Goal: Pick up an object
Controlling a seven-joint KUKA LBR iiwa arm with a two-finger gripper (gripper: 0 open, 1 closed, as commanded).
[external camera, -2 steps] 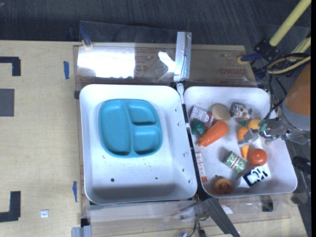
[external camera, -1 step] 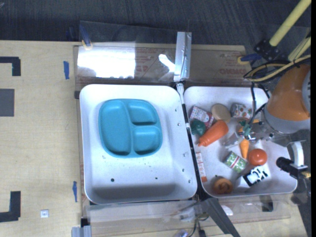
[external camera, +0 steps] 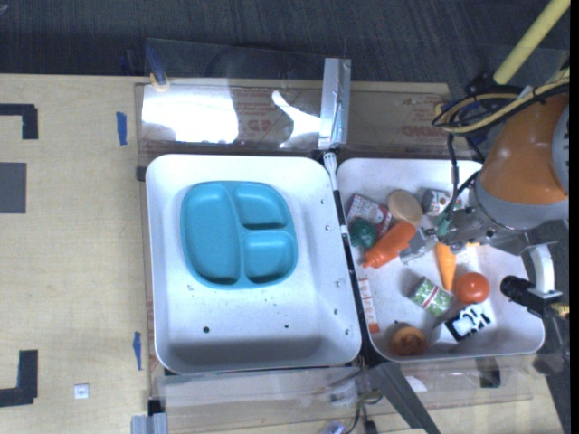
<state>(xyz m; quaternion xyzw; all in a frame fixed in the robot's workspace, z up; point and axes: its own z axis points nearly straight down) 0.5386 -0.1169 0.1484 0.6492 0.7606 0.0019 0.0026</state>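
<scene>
The gripper (external camera: 443, 227) hangs low in the right bin (external camera: 520, 328), among the toy food, its metal tip between two carrots; whether it is clenched or released cannot be told, since the wrist and cables cover that part; nothing can be seen gripped. Just to its left, touching or nearly so, lies the larger carrot (external camera: 390, 244), tilted with its thick end toward the tool; just below it stands the smaller carrot (external camera: 445, 265), and below that, near, the red tomato (external camera: 471, 287). Further down-left of the tool are a small green can (external camera: 431, 297), an orange round fruit (external camera: 408, 338) and a black-and-white block (external camera: 472, 322); up-left, a beige egg-like piece (external camera: 406, 206) and a printed packet (external camera: 365, 209). Well off to the left, in the other bin (external camera: 172, 333), rests a blue divided plate (external camera: 239, 232). The larger carrot is the likeliest target; it appears light, hollow, stiff plastic, smooth and probably slippery, tapering, so a grip across its thick middle should hold better than one near the point, where it would squirt out.
</scene>
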